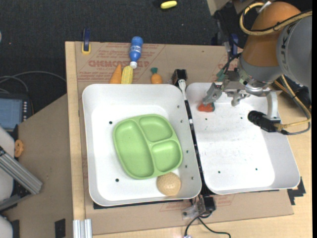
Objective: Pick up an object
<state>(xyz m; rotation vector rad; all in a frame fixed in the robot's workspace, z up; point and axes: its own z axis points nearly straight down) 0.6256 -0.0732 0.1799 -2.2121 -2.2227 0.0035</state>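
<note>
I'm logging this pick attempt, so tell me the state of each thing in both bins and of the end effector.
Green divided plate: upright, flat in the left bin.
Tan ball: resting against the plate's near edge.
Red object: lying in the right bin, by its far left corner.
End effector: low, just above the red object.

pincer (212,99) above red object (206,107), right bin (277,172)

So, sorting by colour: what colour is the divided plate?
Light green plate, seen in the camera view.
</note>
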